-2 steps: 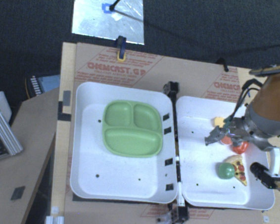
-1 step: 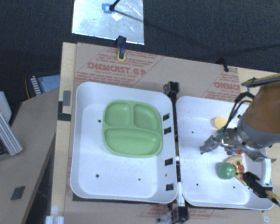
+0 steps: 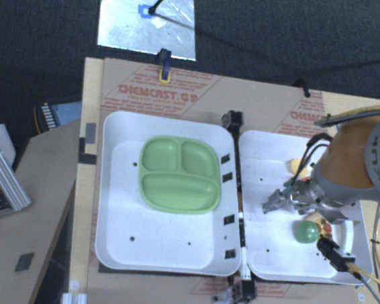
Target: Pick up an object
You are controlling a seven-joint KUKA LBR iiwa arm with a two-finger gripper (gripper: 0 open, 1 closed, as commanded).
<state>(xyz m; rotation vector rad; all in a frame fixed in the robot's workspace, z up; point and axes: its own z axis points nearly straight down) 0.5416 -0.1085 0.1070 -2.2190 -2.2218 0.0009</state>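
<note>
Two shallow white plastic bins are set side by side on the bench. The left bin (image 3: 110, 241) carries a pale green three-compartment plastic plate (image 3: 179, 175), lying flat near its middle.

The grey arm with the orange band (image 3: 357, 162) is reached in over the right bin (image 3: 259, 260). The gripper (image 3: 276, 203) is seen low over the bin floor, pointed toward the divider; whether it is wide or narrow cannot be told at this slant, and nothing is seen between its tips.

A small round green ball (image 3: 307, 232) rests on the right bin floor, just beside the wrist, behind the tips. A yellow object (image 3: 298, 167), partly hidden by the arm, lies nearer the far wall. A small red piece (image 3: 324, 227) is noted beside the ball.

Judged: nothing is yet picked up; the ball looks the nearest candidate, and a pull-back would be needed to reach it.
</note>
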